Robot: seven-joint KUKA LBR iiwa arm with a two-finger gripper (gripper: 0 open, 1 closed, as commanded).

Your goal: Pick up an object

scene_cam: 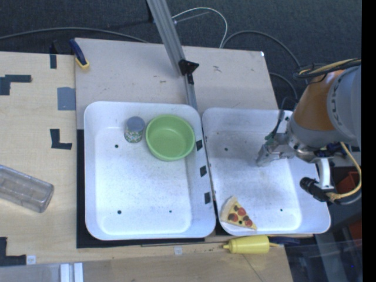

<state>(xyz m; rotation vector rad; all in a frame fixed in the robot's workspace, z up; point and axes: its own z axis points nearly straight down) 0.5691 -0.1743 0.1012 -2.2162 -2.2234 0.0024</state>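
While nothing is picked up yet, the task has hardly begun. In the left bin, left of the middle wall where the 2 bins meet, a small can touches a green bowl. Right of that wall, a toy pizza slice lies low. The hand hangs further right, and I cannot tell its grip.

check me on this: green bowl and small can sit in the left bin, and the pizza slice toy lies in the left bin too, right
Not quite. The green bowl and small can do sit in the left bin, but the pizza slice toy lies in the right bin, at its near left corner, as the camera view shows.
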